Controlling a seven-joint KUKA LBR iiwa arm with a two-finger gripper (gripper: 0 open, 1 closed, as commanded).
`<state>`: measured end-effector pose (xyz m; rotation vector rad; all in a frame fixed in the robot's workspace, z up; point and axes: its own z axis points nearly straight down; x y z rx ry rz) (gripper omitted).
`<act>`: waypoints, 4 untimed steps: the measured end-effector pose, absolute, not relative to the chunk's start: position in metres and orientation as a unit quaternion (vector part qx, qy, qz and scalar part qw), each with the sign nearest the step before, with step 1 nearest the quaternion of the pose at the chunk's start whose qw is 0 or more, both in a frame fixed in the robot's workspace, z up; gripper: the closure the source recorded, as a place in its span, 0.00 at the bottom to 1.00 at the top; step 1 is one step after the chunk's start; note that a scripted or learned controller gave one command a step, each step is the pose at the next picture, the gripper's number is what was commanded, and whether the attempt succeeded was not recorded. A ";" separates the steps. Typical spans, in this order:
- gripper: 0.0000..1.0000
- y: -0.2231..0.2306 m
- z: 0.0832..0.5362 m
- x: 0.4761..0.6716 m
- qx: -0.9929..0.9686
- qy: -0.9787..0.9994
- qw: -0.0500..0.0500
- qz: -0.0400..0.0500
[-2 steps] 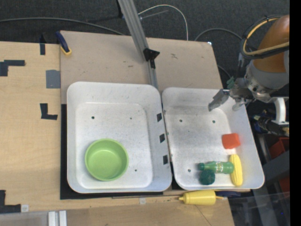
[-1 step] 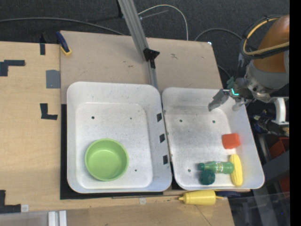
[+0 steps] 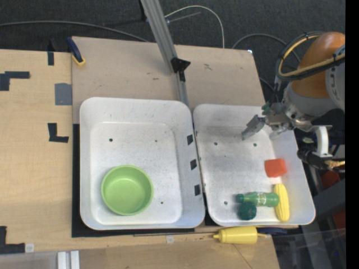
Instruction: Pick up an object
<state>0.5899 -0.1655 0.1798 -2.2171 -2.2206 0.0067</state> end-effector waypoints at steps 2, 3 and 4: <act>0.00 -0.165 0.087 0.585 -0.706 -0.708 0.000 0.001; 1.00 -0.164 0.098 0.586 -0.706 -0.708 0.001 0.001; 1.00 -0.166 0.156 0.578 -0.707 -0.707 -0.002 -0.001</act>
